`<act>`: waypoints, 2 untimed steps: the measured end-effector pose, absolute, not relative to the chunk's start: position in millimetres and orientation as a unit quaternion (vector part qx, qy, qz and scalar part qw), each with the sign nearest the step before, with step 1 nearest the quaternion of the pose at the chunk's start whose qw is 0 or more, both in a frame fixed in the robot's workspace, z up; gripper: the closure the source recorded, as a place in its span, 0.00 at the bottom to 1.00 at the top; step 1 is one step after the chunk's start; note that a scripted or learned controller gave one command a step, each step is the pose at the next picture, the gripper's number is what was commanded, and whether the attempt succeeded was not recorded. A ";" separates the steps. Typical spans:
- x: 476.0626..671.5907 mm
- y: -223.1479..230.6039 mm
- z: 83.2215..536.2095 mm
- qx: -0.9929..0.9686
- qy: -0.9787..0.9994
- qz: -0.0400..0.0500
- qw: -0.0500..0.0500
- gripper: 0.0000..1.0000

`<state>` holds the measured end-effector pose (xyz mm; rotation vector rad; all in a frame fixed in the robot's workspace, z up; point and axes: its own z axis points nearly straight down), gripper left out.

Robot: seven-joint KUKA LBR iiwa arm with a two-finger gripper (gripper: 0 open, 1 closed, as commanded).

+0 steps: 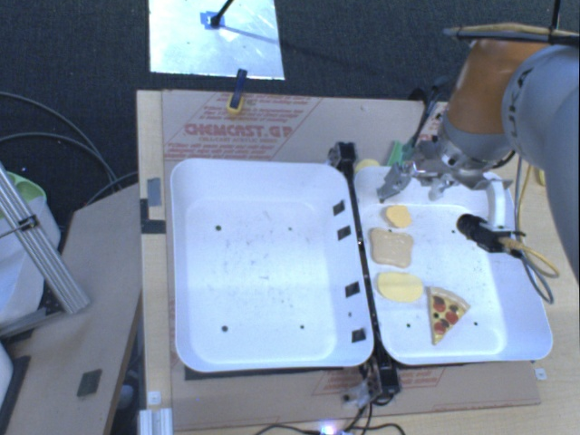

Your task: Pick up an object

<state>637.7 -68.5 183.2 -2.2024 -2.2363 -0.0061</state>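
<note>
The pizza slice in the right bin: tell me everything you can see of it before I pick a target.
The pizza slice is a small toy-like wedge with a tan crust edge and a yellow face dotted with red rounds. It lies flat on the floor of the right bin, near the bin's front, with its tip pointing toward the front edge. It sits just right of a pale yellow oval piece, very close to it; contact is unclear.

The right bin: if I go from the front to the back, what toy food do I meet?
Pizza slice → yellow oval → toast → small yellow round, all in the right bin.
</note>
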 end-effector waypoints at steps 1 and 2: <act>578.6 -120.8 87.8 -0.709 -0.705 0.002 0.003 0.00; 485.8 -175.9 87.7 -0.710 -0.704 -0.002 -0.003 0.00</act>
